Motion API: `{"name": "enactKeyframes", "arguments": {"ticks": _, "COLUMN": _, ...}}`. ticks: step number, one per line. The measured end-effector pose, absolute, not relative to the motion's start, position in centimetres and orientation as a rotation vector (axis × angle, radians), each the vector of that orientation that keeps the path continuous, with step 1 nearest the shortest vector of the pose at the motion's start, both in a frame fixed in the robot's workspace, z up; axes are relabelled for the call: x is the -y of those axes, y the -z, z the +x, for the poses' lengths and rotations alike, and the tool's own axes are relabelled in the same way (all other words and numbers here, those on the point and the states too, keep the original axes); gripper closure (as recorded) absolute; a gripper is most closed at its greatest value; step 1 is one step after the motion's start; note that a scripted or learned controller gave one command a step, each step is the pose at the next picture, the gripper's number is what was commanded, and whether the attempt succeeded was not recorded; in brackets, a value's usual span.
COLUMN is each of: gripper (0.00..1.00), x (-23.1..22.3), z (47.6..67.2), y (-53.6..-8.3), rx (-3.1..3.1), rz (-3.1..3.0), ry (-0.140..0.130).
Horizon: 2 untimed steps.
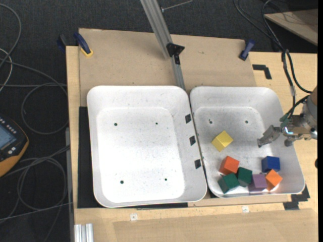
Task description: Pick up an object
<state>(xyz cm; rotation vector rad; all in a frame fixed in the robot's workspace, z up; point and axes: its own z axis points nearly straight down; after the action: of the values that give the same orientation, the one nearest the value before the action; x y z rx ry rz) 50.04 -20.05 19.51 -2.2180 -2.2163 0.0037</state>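
The right bin [237, 93] holds several small blocks. A yellow block [222, 140] lies alone near its middle. Along the front edge cluster a red-orange block [229, 164], two green blocks [245, 175] [228, 183], a purple block [259, 181], an orange block [273, 178] and a blue block [271, 163]. My gripper [277, 139] hangs over the bin's right side, just above the blue block and to the right of the yellow one. Its fingers [266, 136] are open, with nothing between them.
The left bin [136, 145] sits beside the right one, with a row of black clips [192, 140] between them. A slanted metal pole [160, 21] rises behind the bins. Blue clamps [84, 45] [247, 49] hold the board's back corners. Cables lie at the left.
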Motion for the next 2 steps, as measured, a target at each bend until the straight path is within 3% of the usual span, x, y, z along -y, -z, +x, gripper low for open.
{"name": "enactKeyframes", "arguments": {"ticks": 1, "gripper": 0.00, "x": 20.4, "z": 50.2, "y": -13.3, "rx": 2.216, "rz": -2.217, "ry": -0.004}}
{"name": "enactKeyframes", "arguments": {"ticks": 2, "gripper": 1.00, "x": 20.4, "z": 50.4, "y": -14.7, "rx": 2.223, "rz": -2.222, "ry": 0.004}}
